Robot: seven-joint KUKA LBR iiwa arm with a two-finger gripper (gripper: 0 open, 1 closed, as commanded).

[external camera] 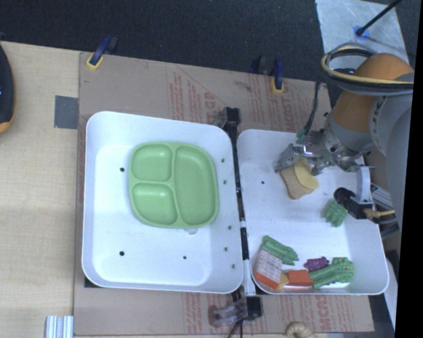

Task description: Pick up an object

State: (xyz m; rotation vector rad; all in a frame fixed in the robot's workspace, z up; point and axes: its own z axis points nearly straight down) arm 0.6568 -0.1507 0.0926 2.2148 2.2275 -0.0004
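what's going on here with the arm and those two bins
A grey KUKA arm reaches in from the right over the right bin, its gripper down at a tan, bread-like object near the bin's far side. Whether it actually grips it can't be told. More toy food sits heaped in that bin's near corner, and a small green piece lies apart. The left bin holds a green divided plate.

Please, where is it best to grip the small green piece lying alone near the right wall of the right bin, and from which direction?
Probably from straight above, across the narrow middle of the small green piece. It lies flat and apart from the tan block, but the bin wall sits close beside it, so a sideways approach looks cramped.
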